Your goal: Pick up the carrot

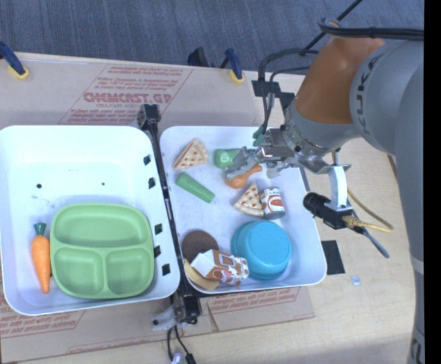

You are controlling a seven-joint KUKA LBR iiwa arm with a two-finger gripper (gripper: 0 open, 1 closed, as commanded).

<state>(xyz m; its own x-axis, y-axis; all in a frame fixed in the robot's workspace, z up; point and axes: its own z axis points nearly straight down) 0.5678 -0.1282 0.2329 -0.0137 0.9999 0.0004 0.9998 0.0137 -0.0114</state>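
the carrot (41,258) lies at the lower left of the frame in the left bin (23,146), beside the green tray (102,250), while the jaws (244,165) in the right bin (311,268) pinch an orange piece (239,177).

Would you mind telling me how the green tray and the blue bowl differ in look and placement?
The green tray is a rounded rectangle split into three compartments; the blue bowl is round and undivided. The green tray sits in the left bin beside the carrot; the blue bowl sits in the right bin. Both look like plastic dishware.
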